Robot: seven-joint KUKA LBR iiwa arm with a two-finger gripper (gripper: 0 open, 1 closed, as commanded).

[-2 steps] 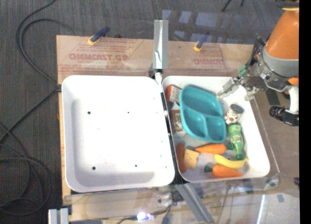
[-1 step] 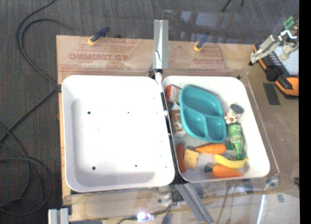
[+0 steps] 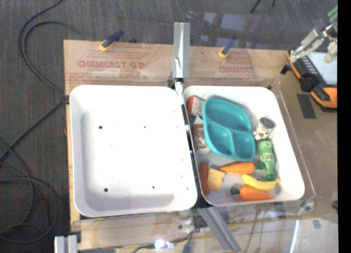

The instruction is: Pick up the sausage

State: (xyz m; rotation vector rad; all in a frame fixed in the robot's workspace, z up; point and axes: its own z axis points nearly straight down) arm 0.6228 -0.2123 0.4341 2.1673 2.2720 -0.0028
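Gripper (image 3: 300, 52) hung pale and metallic at the upper right of the frame, outside the bins; whether it was wide or narrow could not be told. Left bin (image 3: 131, 90) was smooth white plastic with rounded corners. Right bin (image 3: 286, 136) held a glossy teal divided tray (image 3: 227, 125), two tapered orange carrots (image 3: 238, 167), a curved banana (image 3: 260, 182) and a green bottle (image 3: 266, 156). The sausage (image 3: 204, 176), a dark red cylinder, lay by that bin's lower left wall, beside a tan wedge (image 3: 215, 179).
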